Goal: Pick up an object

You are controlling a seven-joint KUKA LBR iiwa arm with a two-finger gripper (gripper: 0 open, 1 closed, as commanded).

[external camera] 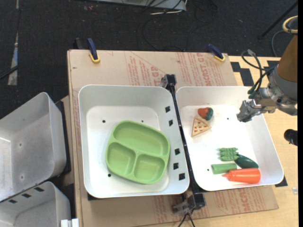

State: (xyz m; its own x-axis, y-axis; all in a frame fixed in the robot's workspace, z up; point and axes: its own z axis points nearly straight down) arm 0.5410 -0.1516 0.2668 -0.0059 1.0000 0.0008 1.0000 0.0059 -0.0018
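Observation:
In the right bin (215, 94) lie a red and green strawberry-like toy (205, 112), a tan pizza-slice toy (200, 126), a green ridged piece (227, 153), a green stick (223, 168), a dark green piece (246, 161) and an orange carrot (243, 175). My gripper (245, 112) hangs over the right side of this bin, to the right of the strawberry toy and above the carrot group. Nothing shows between its fingers.
The left bin (90, 98) holds a light green divided plate (138, 152). A black divider (177, 126) runs between the bins. Grey tubs (28, 141) stand off the bench at left. Yellow clamps (93, 51) grip the board's far edge.

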